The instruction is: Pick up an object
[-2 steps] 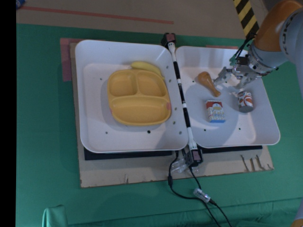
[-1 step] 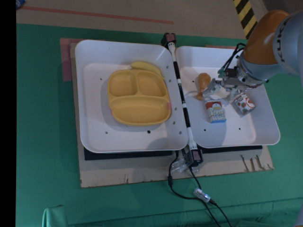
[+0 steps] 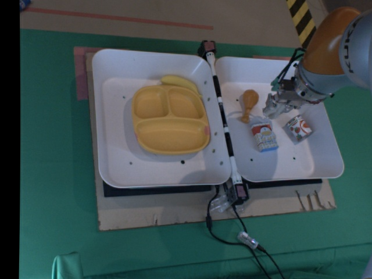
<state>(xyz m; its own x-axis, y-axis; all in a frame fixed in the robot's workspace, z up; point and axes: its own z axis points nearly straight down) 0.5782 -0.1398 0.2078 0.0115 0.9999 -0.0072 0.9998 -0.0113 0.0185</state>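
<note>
Camera view showed the arm [image 3: 343, 45] reaching in from the right, its pincer [image 3: 276, 105] lowered over the right bin [image 3: 325, 156]. Whether the pincer was spread or pressed together could not be told, as its tips were blurred against the bin floor, and nothing was seen held in it.

Three things were seen lying in that bin. A carton [image 3: 264, 134] with a red top was found just below the pincer, close to it, though contact could not be judged. A can [image 3: 297, 127] with a red and white label was seen tipped on its side, just beside the pincer on its lower right. A brown drumstick [image 3: 249, 104] was placed to the pincer's left, near it but apart.

Farther to the pincer's left, across the divider [image 3: 221, 109], the left bin [image 3: 110, 161] was seen with a yellow tray [image 3: 168, 120] of three compartments. A banana [image 3: 181, 82] was tucked against the tray's far edge. Both bins were borne on cardboard [image 3: 151, 217] over the green worktop [image 3: 52, 156].
</note>
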